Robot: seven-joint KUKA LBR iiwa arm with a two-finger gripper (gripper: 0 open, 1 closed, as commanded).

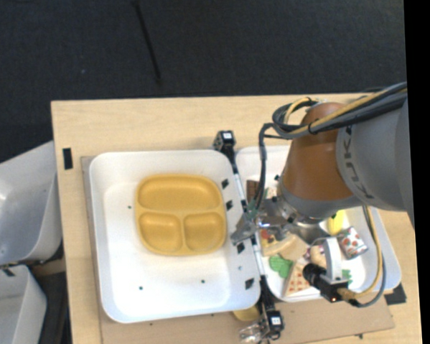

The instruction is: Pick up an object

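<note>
The reach is under way as the gripper point(255, 227) is lowered over the toys point(295, 268) at the right bin's point(389, 266) nine o'clock edge, its grip state impossible to tell, and a firm close on one is needed next.

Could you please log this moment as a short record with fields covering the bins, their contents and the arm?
left bin: holds a yellow divided tray, three compartments, lying flat
right bin: holds a clutter of small items, partly hidden by the arm
arm: reaches in from the right, wrist low over the right bin
bench: light wood, bearing both bins
</note>
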